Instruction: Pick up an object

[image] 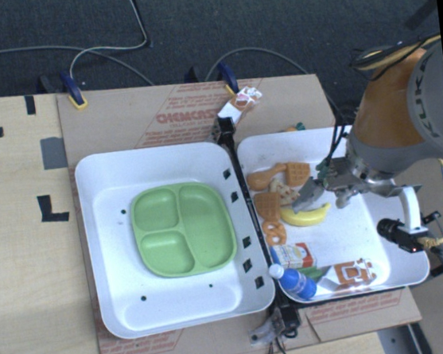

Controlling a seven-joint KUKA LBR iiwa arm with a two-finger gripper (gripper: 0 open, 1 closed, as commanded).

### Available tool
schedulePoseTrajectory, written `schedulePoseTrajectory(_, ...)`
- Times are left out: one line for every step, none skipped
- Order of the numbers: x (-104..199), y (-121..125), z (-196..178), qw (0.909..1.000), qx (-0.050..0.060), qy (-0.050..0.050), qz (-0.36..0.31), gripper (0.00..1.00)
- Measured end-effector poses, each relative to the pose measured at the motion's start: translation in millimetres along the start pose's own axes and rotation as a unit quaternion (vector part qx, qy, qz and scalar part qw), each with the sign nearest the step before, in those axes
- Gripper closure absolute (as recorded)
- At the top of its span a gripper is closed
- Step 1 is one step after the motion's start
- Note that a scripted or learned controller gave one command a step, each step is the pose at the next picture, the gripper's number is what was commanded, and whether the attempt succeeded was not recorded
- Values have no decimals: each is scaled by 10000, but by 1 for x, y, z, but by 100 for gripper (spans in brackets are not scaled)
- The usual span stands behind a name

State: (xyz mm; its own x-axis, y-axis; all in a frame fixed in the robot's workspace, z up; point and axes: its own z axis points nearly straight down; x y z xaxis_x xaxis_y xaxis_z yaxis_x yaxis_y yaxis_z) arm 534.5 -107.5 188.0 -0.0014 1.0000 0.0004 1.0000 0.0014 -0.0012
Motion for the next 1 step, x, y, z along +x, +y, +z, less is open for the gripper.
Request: schedulePoseTrajectory(-8,54,101,10000,-36,-13,-3,0)
